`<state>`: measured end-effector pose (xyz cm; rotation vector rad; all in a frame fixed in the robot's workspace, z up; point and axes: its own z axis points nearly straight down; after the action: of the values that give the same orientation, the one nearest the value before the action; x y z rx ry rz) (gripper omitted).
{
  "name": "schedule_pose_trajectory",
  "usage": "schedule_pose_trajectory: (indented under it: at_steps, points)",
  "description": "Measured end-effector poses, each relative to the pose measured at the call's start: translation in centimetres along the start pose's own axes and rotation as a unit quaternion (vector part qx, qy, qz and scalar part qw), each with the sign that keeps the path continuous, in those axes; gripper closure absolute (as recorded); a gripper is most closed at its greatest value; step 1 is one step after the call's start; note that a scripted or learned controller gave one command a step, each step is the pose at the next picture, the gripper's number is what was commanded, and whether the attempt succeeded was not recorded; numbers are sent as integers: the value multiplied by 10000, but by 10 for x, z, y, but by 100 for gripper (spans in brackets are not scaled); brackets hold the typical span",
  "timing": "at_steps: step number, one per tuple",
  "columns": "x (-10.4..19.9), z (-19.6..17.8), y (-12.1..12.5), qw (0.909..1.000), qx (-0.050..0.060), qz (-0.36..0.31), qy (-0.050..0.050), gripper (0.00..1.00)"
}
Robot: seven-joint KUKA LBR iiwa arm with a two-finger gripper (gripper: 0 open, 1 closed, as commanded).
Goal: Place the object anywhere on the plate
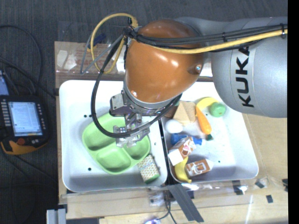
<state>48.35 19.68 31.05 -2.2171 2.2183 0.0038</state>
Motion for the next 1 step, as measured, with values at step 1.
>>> schedule_pose_trajectory:
  at_steps: [1]
  points:
    - [-34,25,1,9912,-31,-1324,6,100]
